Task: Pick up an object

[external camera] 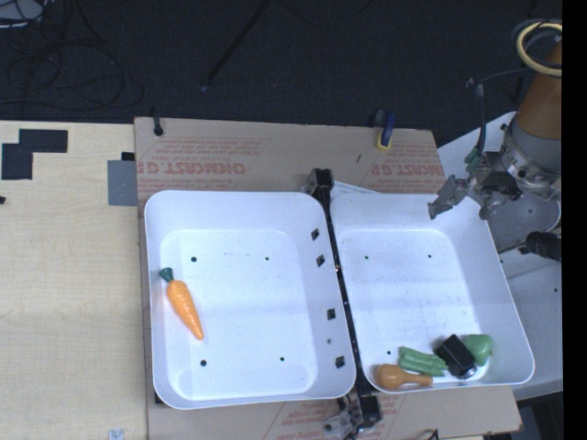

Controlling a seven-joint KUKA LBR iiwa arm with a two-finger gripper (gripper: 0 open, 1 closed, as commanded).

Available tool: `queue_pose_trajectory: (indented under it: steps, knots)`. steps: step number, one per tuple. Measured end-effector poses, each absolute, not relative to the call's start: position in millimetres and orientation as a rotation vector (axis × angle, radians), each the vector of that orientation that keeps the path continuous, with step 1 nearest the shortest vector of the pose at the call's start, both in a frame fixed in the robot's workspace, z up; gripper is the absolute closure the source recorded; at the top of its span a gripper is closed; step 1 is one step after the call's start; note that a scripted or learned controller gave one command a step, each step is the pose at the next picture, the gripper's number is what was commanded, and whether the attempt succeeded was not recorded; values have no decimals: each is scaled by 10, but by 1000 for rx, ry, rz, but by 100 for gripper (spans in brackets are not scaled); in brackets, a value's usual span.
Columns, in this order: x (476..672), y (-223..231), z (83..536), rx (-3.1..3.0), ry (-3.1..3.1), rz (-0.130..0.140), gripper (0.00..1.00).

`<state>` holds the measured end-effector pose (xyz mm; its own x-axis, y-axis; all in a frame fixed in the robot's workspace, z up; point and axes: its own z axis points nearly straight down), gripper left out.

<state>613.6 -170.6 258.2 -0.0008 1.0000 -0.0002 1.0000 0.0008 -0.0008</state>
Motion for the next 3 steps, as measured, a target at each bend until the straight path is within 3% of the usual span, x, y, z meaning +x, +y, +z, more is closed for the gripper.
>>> queue_pose_trajectory:
  steps: [1,2,3]
  knots:
    - [6158,-894,4588,-2222,-2240,-18,0]
    - [6150,-924,4567,-2214,-2226,7,100]
    - [6092,-502,4449,-2215,-2222,4,100]
